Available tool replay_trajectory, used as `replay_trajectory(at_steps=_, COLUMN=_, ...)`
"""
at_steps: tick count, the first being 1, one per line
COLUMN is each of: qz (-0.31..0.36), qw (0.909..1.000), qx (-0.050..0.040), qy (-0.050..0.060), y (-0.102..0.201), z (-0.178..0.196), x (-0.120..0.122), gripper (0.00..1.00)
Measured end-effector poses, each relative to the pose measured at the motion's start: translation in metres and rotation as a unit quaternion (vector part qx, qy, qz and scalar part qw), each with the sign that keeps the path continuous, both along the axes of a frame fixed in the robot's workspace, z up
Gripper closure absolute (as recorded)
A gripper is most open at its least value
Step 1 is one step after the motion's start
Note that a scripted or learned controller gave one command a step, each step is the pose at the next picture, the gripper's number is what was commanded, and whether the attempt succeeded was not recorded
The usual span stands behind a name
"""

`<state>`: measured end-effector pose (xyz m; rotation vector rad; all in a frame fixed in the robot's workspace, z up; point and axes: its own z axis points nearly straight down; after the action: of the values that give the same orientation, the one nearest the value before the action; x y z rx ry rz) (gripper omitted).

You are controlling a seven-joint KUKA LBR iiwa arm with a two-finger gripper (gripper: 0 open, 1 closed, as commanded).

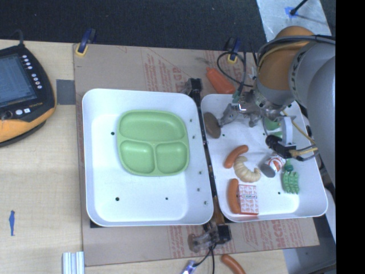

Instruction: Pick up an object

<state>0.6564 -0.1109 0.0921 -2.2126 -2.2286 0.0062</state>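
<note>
Nearest, at 6 o'clock of the view: one orange sausage-shaped toy (234, 262) on the brown cardboard sheet (142, 67) that covers the pale wooden bench (40, 176); a black clamp (208, 238) at the bins' near junction.

Left shallow white bin (97, 204): one pale green three-compartment plastic plate (153, 141), centred, a little toward 12 o'clock.

Right shallow white bin (311, 204), the loose objects to pick from:
- red-and-white printed packet (247, 200) at 6 o'clock, touching a second orange sausage (232, 193) at its 9 o'clock;
- cream croissant-shaped piece (246, 170) near centre;
- third orange sausage (235, 154), tilted, just beyond it;
- small grey can with red label (272, 165) at 3 o'clock of the croissant;
- green ridged piece (291, 181) at 4 o'clock;
- brown oval piece (212, 124) at 10 o'clock, by the bin wall.

Two-finger gripper (239, 112): low over the bin's 12 o'clock end, near the brown oval piece; open or closed cannot be told, and nothing is seen held.

Beyond: an orange carrot-like piece (219, 80) on the cardboard, a black-and-orange control pendant (23, 90) at 9 o'clock, dark carpet (142, 4) at 12 o'clock.
</note>
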Motion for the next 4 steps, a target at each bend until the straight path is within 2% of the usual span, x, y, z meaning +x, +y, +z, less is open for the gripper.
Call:
replay_trajectory(at_steps=1, qz=-0.001, qw=1.0, qx=0.0013, qy=-0.001, y=0.04, z=0.101, x=0.001, gripper=0.0)
replay_trajectory(at_steps=2, qz=-0.001, qw=1.0, qx=-0.0002, qy=0.001, y=0.0, z=0.071, x=-0.055, gripper=0.0)
replay_trajectory(at_steps=3, qz=-0.001, qw=1.0, qx=0.0007, qy=0.001, y=-0.002, z=-0.001, x=-0.117, gripper=0.0)
replay_trajectory(at_steps=4, qz=0.001, qw=1.0, qx=-0.0004, qy=0.001, y=-0.003, z=0.009, x=-0.116, gripper=1.0)
